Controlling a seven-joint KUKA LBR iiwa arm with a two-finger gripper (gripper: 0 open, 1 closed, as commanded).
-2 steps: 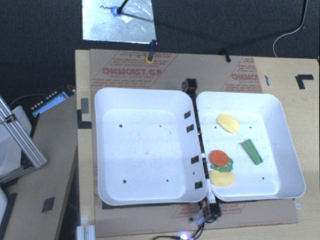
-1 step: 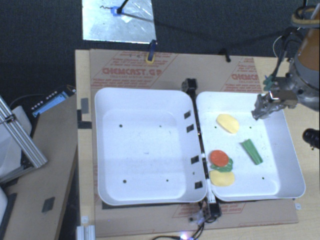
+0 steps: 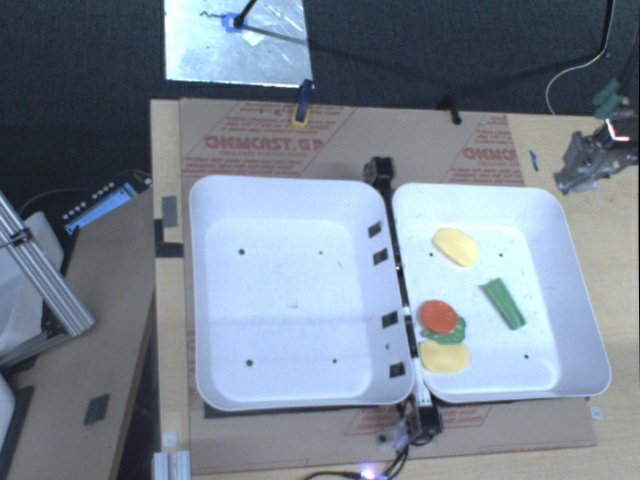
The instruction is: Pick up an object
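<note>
Right bin holding four items, perhaps two touching, left bin beside it

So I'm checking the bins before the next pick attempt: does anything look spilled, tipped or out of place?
Nothing spilled. The right bin holds a yellow oval piece, a green block, and a red disc stacked against a second yellow piece; that overlap is the only oddity. The end effector sits outside the bins.

Two white bins sit on a tan board printed with red lettering, the right bin holding a pale yellow piece, a green stick, a red-orange disc and another yellow piece.
</note>
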